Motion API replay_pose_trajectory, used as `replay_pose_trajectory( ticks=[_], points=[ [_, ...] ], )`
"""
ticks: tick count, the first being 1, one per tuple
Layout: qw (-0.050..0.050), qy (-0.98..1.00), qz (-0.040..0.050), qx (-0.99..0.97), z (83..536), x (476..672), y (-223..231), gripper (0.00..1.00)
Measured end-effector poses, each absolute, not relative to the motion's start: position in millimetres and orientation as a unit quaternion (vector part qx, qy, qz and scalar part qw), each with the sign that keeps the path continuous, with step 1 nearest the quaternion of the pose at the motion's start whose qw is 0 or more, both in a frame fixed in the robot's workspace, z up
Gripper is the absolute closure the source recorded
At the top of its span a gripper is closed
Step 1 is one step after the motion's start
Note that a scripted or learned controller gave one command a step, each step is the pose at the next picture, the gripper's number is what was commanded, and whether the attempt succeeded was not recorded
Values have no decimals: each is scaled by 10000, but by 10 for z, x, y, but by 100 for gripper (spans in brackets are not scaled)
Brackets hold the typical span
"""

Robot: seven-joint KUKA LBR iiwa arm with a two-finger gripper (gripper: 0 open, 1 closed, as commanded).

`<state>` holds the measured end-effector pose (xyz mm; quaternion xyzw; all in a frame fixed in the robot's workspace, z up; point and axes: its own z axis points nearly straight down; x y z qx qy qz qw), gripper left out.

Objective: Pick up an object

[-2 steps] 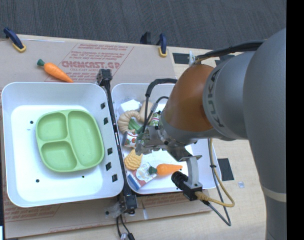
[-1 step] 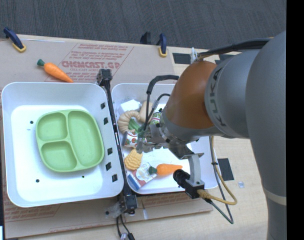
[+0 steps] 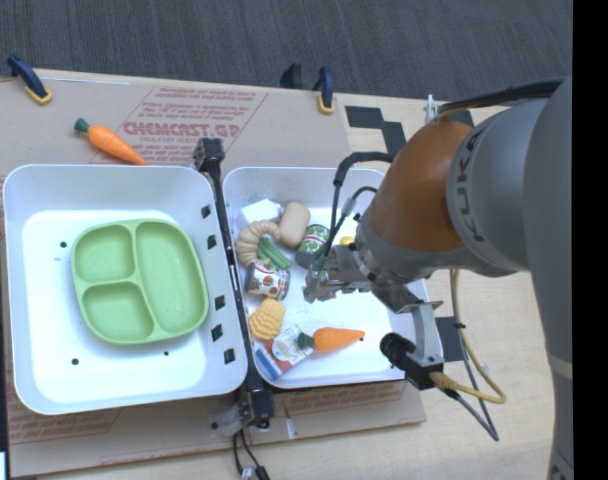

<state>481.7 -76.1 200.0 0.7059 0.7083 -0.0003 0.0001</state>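
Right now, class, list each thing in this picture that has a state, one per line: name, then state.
gripper: low over the right bin, fingers unclear
green divided plate: flat in the left bin, nothing on it
carrot in the right bin: lying on its side
carrot on the bench: lying outside both bins
small can: upright among the toys

Even, bright light; slight softness.
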Motion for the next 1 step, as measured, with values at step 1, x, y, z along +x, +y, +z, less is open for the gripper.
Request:
replay_pose_trajectory(
  ticks=[1],
  points=[
    [-11,7082,-6,7060,1466,5489,-1357,100]
  ],
)
